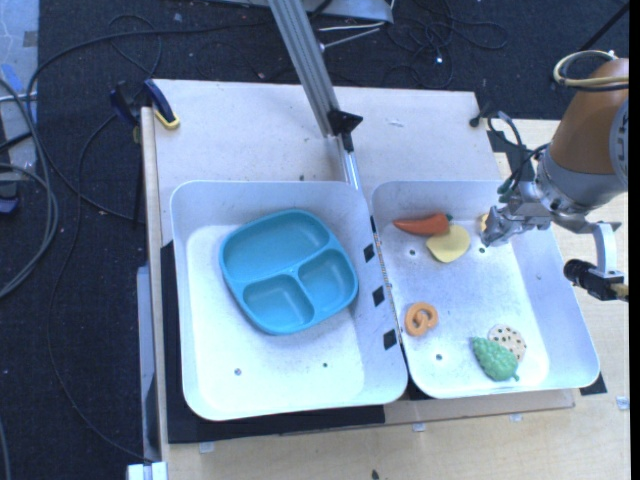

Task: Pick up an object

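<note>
Here the table carries 2 white bins: the left bin holds a blue divided tray, the right bin small toy foods. The hand, open or shut I cannot tell, hovers just beside the yellow piece. It looks light, stiff, perhaps slippery; pinch across its width. Its long axis is unclear.

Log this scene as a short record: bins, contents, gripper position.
left bin: blue divided tray
right bin: carrot, yellow piece, pretzel, cookie, green leafy piece
gripper: over the right bin's far side, just right of the yellow piece
held: nothing seen between the fingers
arm: enters from the right
</note>
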### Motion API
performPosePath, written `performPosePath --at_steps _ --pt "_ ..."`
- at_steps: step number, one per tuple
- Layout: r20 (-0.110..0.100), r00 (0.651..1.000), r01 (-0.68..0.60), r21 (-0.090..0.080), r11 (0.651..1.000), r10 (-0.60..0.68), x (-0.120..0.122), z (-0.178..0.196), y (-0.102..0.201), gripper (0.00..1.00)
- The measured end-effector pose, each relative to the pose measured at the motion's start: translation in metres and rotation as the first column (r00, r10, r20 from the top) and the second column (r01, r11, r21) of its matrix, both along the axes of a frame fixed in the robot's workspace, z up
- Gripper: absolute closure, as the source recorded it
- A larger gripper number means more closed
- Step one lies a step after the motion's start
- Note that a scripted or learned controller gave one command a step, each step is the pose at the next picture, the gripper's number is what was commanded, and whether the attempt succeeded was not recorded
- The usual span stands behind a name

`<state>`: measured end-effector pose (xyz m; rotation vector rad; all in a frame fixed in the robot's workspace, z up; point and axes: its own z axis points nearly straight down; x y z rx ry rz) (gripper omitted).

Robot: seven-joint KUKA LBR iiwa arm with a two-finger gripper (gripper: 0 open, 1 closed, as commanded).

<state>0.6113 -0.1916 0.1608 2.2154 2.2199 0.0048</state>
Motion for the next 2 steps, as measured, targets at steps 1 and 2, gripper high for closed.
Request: performPosePath --at_steps 1,2 --pt "0.000 1.000 0.000 -0.001 1.000 0.000 -0.004 0.045 0.000 1.00" --pt "0.002 1.000 0.000 -0.001 1.000 0.000 0.005 0.104 -0.006 1.00"
